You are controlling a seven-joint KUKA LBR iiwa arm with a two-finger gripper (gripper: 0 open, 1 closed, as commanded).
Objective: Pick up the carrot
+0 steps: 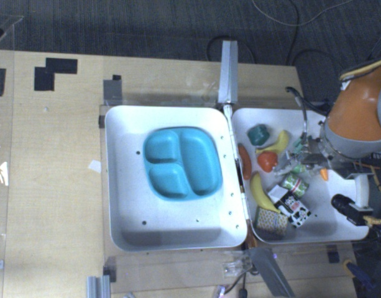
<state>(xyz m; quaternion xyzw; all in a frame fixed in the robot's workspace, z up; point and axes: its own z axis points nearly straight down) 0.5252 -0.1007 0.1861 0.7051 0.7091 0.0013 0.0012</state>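
Note:
A small orange piece that looks like the carrot (324, 174) peeks out beside the arm's wrist in the right bin (321, 228); most of it is hidden. My gripper (302, 149) hangs low over the middle of that bin, just left of the orange piece and above a green can (296, 183). The grey wrist with its orange band (363, 107) covers the bin's right side.
The right bin also holds a teal lump (259, 134), two bananas (260, 192), an orange-red tomato (267, 161), a reddish long piece (244, 160) along the left wall, a black-and-white box (291, 205) and a woven block (271, 220). A blue divided plate (181, 162) lies in the left bin.

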